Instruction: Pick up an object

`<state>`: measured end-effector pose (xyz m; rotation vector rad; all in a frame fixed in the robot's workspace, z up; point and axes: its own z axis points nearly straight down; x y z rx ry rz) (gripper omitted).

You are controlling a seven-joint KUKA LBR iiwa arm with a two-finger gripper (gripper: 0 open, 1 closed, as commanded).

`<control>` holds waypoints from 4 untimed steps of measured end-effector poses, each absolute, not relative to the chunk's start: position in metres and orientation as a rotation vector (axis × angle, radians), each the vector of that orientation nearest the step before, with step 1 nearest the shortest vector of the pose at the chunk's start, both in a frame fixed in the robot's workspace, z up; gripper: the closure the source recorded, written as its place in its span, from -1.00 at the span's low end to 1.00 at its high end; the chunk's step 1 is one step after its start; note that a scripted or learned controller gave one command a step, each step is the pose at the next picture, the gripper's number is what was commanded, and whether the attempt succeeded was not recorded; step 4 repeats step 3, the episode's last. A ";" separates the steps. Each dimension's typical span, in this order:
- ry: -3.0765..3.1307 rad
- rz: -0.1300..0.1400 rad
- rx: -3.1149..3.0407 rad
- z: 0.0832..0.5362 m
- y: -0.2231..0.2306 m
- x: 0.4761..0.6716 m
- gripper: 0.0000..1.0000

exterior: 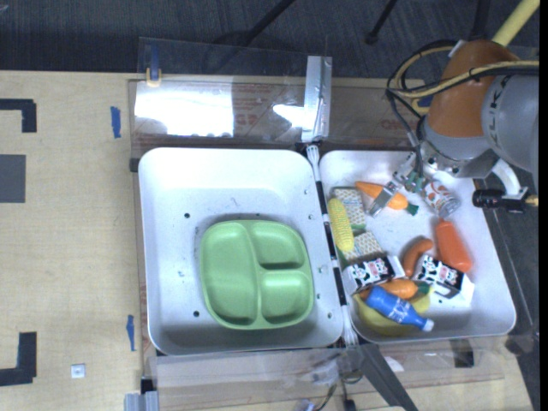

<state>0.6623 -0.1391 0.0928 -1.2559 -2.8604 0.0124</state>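
- The gripper (399,187) hangs low over the back of the right bin (497,311), its tips right at the carrot (374,190).
- The carrot seems to lie against the fingers; whether the jaws clamp it cannot be told.
- The corn cob (341,226) lies just beside, leftward.

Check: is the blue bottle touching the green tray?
Apart. The camera view shows the blue bottle in the right bin and the green tray in the left bin, with both rims between them.
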 end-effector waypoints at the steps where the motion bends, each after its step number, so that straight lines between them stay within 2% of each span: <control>1: -2.874 0.005 -1.260 0.103 -0.138 0.666 1.00; 2: -2.937 -0.001 -1.125 0.190 -0.088 0.651 1.00; 3: -3.010 0.000 -0.892 0.184 -0.053 0.626 1.00; 4: -3.010 0.000 -0.892 0.184 -0.053 0.626 1.00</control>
